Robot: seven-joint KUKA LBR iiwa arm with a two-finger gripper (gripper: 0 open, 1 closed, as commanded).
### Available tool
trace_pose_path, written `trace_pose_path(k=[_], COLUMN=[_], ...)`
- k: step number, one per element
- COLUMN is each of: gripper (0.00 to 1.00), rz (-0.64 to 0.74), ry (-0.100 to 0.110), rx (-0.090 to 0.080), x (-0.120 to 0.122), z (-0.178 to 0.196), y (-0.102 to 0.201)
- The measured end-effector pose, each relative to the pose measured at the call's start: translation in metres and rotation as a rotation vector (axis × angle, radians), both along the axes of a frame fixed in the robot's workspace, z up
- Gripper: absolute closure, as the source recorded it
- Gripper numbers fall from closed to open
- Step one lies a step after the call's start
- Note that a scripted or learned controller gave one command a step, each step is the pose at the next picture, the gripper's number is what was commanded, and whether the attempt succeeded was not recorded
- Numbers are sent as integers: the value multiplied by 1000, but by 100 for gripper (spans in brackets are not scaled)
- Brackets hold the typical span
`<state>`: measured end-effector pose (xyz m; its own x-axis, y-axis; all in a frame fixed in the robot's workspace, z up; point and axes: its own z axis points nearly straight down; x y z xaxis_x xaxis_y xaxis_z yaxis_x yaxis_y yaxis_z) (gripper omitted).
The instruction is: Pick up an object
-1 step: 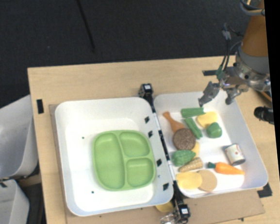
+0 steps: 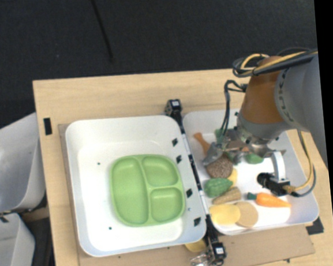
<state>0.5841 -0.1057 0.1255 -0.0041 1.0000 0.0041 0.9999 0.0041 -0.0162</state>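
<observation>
Brown round food (image 2: 220, 167) lay crowded under the gripper (image 2: 232, 147); whether it was apart, I cannot tell. It might catch the green neighbour (image 2: 218, 186).

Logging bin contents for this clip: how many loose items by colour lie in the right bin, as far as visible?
Orange: 2, carrot, small piece
Green: 2, leafy item, piece
Brown/tan: 3, round lump, stick, disc
Yellow: 1, slice
Total: 8; the arm hides more.

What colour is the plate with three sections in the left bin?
Light green. The divided plate shows plainly in the camera view, lying in the white left bin.
</observation>
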Motion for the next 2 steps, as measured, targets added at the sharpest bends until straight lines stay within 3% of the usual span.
trace_pose_path(k=[1, 2], gripper=[100, 100], rz=[-6, 2], ry=[-20, -19], rx=[-5, -3], x=[5, -42], z=[21, 79], y=[-5, 59])
